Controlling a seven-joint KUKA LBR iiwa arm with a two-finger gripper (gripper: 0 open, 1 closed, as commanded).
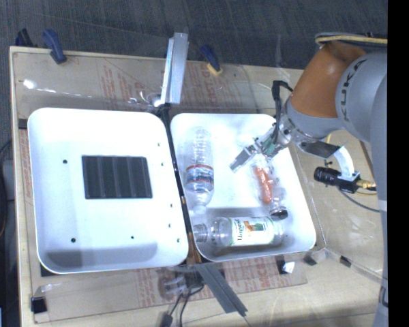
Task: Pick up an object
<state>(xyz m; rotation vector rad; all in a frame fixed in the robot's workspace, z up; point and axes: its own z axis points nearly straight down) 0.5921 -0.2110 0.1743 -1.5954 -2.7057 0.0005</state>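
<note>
In the right bin point(296, 182) lie three clear plastic bottles. A water bottle point(200, 165) with a blue-and-red label lies lengthwise along the left side. A second bottle point(242, 231) with a green-and-white label lies across the front. A slim bottle with orange contents point(266, 184) and a dark cap lies on the right side. My gripper point(253, 155) hangs low over the bin, just above the far end of the orange-filled bottle and to the right of the water bottle. Nothing can be seen held in it.
The left bin point(54, 182) has a dark ribbed rectangle point(116, 177) on its floor. A metal bar point(174, 70) stands at the back between the bins. Blue clamps point(53, 46) grip the bench's far edge. A black cable fitting point(335, 177) hangs right of the right bin.
</note>
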